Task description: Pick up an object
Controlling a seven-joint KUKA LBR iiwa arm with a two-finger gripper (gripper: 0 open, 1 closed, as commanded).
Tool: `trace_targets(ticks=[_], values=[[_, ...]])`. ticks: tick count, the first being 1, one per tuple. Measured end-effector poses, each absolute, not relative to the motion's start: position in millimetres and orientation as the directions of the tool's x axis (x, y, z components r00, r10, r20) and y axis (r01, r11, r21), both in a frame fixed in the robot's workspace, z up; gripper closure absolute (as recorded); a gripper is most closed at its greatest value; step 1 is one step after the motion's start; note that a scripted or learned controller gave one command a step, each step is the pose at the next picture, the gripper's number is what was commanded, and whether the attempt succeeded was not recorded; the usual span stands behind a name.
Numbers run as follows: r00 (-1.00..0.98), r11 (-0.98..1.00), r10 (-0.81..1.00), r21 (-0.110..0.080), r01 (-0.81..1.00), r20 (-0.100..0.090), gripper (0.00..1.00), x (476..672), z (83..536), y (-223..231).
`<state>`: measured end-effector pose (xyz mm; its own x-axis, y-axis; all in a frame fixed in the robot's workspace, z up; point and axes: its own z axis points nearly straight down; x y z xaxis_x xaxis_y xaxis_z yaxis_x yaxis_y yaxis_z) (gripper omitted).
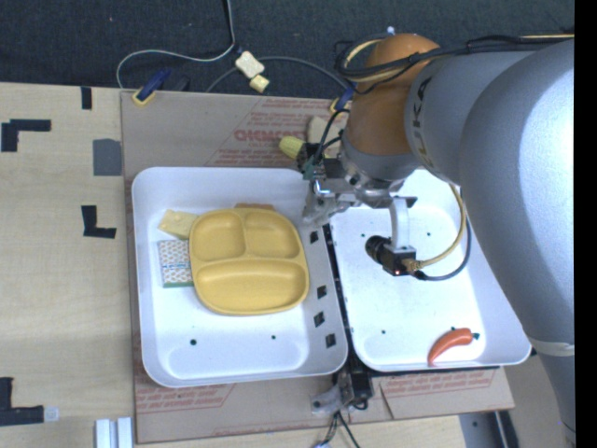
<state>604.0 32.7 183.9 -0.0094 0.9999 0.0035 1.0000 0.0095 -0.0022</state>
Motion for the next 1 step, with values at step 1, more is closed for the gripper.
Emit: trace_targets(ticks=[1], values=[[0.012, -0.012, 1.000, 0.002, 1.000, -0.005, 1.00, 560.6, 228.6, -98.5]])
